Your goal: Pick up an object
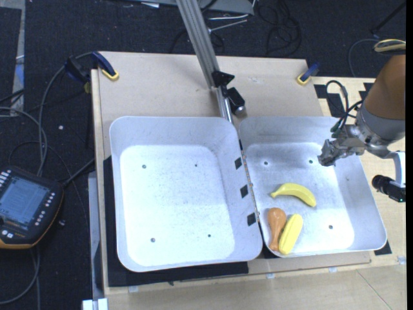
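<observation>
Your candidates all sit in the right bin [361, 192]: a banana [294, 193] near the middle, and toward the front-left corner a corn cob [290, 233] lying alongside an orange drumstick-shaped piece [276, 225] (prob. a toy chicken leg, hard to be sure). Corn and drumstick touch or nearly so; the banana lies just behind them, apart.

The gripper [328, 155] is over the back part of the same bin, behind and to the right of the banana, well apart from all three. You can see nothing between its fingers, so no pick yet. How wide the claw stands can't be told at this res; it reads as a dark clump.

Progress, as a judgement: early. The arm is in the right bin, but approach, descent, grasp and lift are all left. The banana looks the easiest target, being isolated and nearest. The left bin [129, 141] and the teach pendant [26, 205] off-bench play no part.
</observation>
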Motion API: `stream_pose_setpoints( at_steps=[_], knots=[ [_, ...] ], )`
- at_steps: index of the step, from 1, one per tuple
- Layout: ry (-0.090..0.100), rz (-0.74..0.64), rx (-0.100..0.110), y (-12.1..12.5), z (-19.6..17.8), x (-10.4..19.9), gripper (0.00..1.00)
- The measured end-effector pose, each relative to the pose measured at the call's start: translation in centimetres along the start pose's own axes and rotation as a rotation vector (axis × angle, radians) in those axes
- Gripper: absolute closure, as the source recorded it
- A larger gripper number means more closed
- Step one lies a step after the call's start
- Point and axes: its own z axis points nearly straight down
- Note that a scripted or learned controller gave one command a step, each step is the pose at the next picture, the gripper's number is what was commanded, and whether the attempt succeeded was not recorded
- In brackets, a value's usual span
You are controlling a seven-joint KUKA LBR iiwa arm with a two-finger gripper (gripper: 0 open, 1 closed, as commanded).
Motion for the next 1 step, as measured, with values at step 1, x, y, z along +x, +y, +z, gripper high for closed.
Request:
stream_pose_setpoints(
  at_steps=[1],
  knots=[
    [0.0, 0.0, 0.0, -0.48, -4.37, -0.19, 1.0]
  ],
)
